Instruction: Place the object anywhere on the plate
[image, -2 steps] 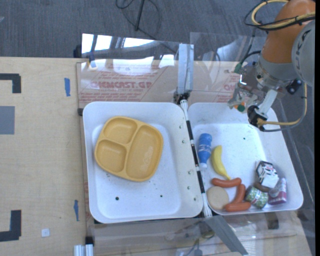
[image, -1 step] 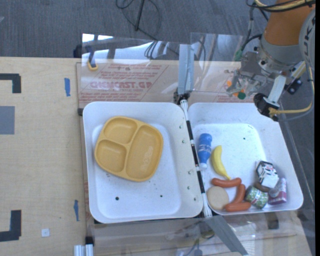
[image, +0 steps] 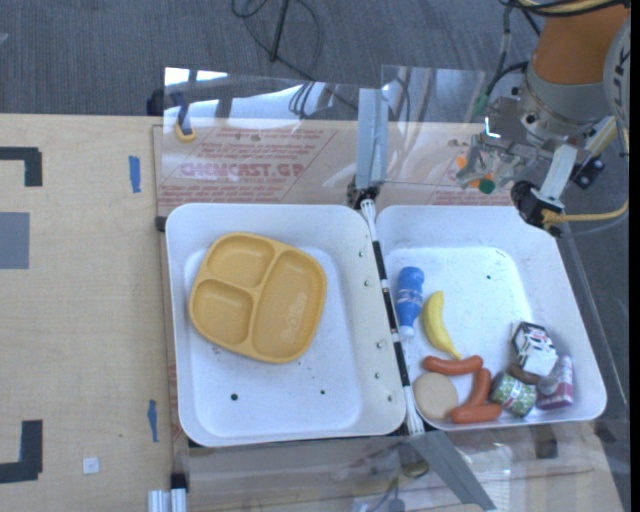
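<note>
The arm's grey wrist with its orange band sits at the top right corner of the view, above the far edge of the right bin (image: 590, 300). The gripper (image: 478, 170) hangs over the clear sheet behind that bin's far rim, not over the bin floor. Its tips are small and mixed up with cables and a green spot, so I cannot tell how it is set or whether anything sits in it.

The left bin (image: 190, 400) carries the yellow plate (image: 258, 297), a three-part tray lying flat toward the bin's far left corner, tilted a little relative to the bin walls. Nothing lies on the plate.

All the loose things rest in the right bin. A blue and white bottle (image: 409, 297) lies along the left wall, with a yellow banana (image: 438, 322) just beside it toward the middle. Nearer the front edge, two red sausages (image: 468, 385) lie close together, one above the other, and a round pale cookie (image: 436, 396) touches the lower one near the front left corner. A green can (image: 514, 395) lies at the sausages' right end. In the front right corner sit a dark brown and white packet (image: 534, 352) and, against the right wall, what looks like a pink wrapper (image: 560, 384).
</note>
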